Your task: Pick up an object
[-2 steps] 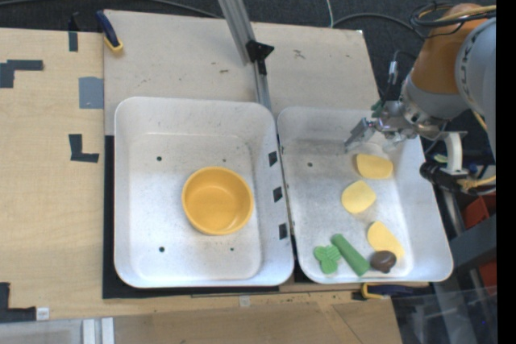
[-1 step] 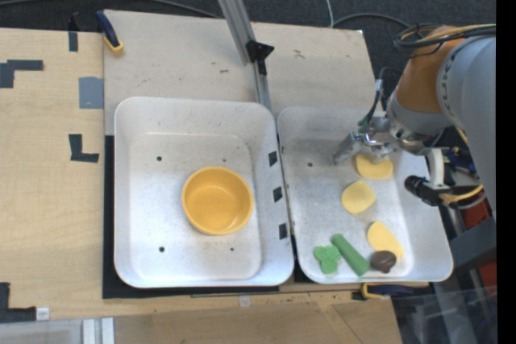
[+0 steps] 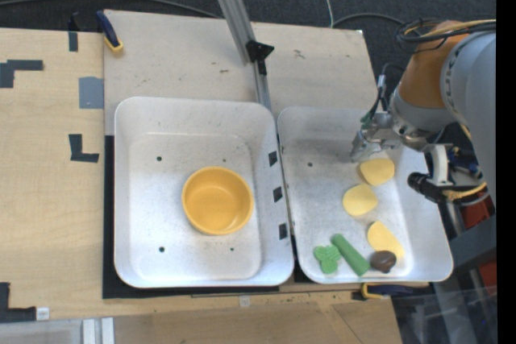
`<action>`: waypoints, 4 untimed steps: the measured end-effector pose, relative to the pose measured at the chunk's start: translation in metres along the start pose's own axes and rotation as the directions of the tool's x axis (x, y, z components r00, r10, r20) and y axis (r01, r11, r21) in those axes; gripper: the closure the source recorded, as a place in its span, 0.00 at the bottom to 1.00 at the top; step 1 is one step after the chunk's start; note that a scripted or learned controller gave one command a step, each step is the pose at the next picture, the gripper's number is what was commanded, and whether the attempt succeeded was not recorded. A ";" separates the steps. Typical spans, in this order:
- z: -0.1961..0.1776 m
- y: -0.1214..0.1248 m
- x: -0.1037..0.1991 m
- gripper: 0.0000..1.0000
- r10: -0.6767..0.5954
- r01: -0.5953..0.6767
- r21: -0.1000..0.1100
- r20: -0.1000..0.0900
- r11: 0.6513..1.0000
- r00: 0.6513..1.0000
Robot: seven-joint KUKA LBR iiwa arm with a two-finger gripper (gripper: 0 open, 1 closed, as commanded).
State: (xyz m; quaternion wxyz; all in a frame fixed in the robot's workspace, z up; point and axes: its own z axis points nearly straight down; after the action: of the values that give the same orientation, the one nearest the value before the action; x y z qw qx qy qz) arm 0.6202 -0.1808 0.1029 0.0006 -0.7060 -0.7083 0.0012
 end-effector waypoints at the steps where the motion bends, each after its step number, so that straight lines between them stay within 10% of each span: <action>1: -0.046 0.006 0.006 1.00 0.001 -0.001 -0.005 0.000 1.000 1.000; 3: -0.160 0.011 0.005 1.00 0.002 -0.002 -0.008 0.001 1.000 1.000; 4: -0.152 -0.004 0.067 1.00 -0.003 0.003 -0.001 -0.003 1.000 1.000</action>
State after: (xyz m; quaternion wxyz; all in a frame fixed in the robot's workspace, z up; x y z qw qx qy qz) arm 0.6158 -0.1137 0.2544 0.0012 -0.7050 -0.7092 -0.0002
